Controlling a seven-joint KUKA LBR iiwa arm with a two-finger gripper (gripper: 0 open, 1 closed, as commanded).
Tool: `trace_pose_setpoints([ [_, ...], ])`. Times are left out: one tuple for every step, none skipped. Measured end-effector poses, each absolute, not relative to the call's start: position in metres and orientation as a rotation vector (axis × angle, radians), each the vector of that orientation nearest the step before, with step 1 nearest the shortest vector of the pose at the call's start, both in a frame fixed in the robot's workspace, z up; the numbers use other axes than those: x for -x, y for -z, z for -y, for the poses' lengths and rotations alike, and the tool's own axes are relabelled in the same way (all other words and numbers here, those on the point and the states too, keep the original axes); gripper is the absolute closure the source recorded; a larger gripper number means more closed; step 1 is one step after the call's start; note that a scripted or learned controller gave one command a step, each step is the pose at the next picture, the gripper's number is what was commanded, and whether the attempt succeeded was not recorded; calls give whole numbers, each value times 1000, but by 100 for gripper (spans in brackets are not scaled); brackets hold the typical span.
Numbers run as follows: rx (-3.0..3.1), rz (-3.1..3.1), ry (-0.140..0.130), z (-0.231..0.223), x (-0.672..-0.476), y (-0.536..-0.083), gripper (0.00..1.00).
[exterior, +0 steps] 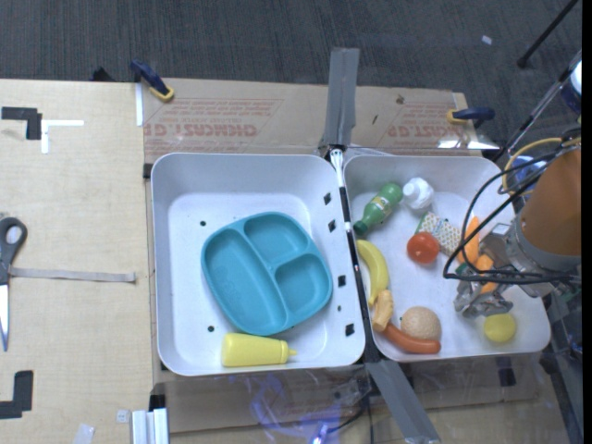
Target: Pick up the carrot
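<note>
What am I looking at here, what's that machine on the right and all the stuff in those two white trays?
One camera looks down at a slant on a bench. The grey and orange robot arm reaches in from the right, its claw low over the right bin. That bin holds toy food: a carrot beside the claw, a tomato, banana, green bottle, sausage and lemon. The left bin holds a blue divided plate and a yellow bottle. I cannot tell whether anything is held.

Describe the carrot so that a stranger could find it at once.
Look in the right white bin, near its right wall, just under the grey arm's gripper. The carrot is a slim orange stick, partly hidden by black cables. The tomato is round and red; the lemon is yellow.
</note>
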State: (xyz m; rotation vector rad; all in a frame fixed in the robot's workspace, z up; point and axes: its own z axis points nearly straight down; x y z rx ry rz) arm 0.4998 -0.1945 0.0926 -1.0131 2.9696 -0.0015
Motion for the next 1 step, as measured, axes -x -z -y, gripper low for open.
trace_pose_setpoints([
  [682, -3059, 2, 160, -519, -141, 100],
])
